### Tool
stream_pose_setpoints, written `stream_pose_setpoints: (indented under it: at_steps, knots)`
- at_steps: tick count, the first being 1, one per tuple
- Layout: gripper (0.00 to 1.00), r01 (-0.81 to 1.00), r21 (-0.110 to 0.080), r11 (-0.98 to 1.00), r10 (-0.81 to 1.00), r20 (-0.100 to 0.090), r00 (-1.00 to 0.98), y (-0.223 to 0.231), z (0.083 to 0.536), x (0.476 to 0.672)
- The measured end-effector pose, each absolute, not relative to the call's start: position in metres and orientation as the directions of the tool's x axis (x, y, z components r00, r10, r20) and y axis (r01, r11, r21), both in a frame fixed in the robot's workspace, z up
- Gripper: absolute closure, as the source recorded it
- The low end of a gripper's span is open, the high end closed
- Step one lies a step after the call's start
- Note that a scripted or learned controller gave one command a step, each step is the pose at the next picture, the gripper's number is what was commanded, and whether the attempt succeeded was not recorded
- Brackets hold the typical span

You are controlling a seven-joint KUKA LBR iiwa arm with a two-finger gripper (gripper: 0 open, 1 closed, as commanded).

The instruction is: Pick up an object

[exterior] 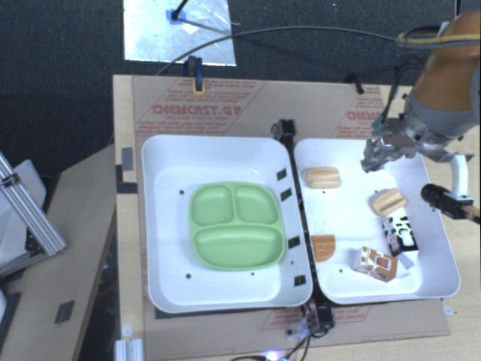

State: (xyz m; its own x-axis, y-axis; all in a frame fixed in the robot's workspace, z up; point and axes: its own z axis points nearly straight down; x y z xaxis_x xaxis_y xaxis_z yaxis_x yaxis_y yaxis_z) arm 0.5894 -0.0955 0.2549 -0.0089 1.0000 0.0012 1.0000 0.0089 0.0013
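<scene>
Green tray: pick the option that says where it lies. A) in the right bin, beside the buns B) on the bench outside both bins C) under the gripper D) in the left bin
D: the green tray lies flat inside the left bin, alone, away from the gripper.

Arm entered from the upper right of the camera view, orange band uppermost, grey wrist section below it angling down and to the left. Hand (373, 159) hung at the end of the wrist, pointed downward. Whether its fingers were apart or together could not be resolved.
</scene>
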Motion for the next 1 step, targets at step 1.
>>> stream_pose_setpoints:
  at_steps: [1]
  knots:
    - [1.00, 1.000, 0.002, 0.009, 1.000, 0.001, -0.009, -0.0433, 0.2433, 0.5933]
